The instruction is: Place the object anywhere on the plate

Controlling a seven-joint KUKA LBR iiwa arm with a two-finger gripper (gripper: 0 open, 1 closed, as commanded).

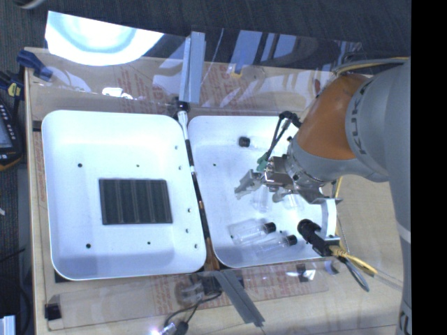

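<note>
A dark ribbed plate lies flat in the middle of the left bin. In the right bin, near its front wall, lie two clear vials with black caps: one and another just to its right. A faint clear vial lies just behind them. A small black cap sits alone toward the back of that bin. My gripper hangs over the middle of the right bin, above the faint vial, open, with nothing clearly held between its fingers.
The divider between the two bins runs from back to front. A metal bar stands upright behind the bins. Clear sheeting lines the bench's back edge. Metal brackets sit at the front edge.
</note>
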